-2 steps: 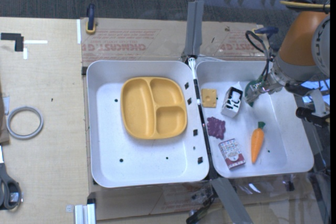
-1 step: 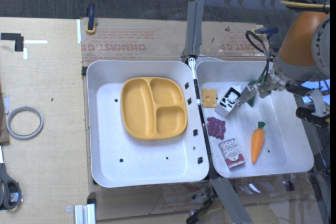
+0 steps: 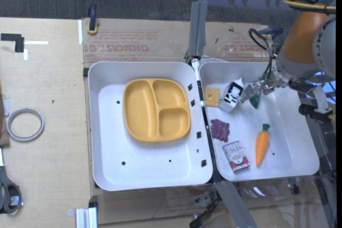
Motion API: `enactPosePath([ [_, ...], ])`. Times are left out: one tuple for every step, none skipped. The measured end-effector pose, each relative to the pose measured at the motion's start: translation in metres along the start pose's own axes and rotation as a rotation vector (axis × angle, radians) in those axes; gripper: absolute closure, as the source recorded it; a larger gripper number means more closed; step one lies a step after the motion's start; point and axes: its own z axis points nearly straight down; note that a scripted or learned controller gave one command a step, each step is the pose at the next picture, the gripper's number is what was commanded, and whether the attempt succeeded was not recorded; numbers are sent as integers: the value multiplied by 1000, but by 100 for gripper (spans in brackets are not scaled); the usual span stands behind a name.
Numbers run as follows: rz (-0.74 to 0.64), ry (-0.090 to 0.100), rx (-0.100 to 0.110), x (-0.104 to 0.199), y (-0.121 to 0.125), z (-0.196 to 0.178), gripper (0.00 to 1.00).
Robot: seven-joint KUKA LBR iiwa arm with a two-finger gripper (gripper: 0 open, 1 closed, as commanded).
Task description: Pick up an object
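Camera view, looking down on both bins. The arm [image 3: 302, 40] comes in from the right, and the gripper [image 3: 259, 90] is down in the right bin [image 3: 299, 165], up in its far half. Whether it is spread or closed I cannot tell; the tip is a dark blur against the white floor.

Right at that tip sits a small green piece [image 3: 255, 100], touching it or very nearly. I can't say it's held. Just beyond, on the side away from the arm, there's a white-and-black box [image 3: 231, 95], tilted, its long axis slanting from the near left up to the far right. That looks like the nearest proper target, and it lies straight ahead along the line of the reach. Beside it, a yellow cracker [image 3: 212, 96] lies flat against the divider.

Closer to the camera are a purple grape bunch [image 3: 219, 129], a red carton [image 3: 235, 156] and a carrot [image 3: 261, 145] lying lengthwise near to far, all well apart from the gripper.

The left bin [image 3: 107, 168] holds a yellow divided plate [image 3: 156, 109], far from the action.

My read is that nothing is lifted yet, so the job is just starting.
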Motion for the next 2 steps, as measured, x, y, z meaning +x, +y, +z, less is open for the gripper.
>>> enactPosePath([
  [1,-6,1,-1,-1,-2,100],
  [128,2,9,32,-2,-97,100],
])
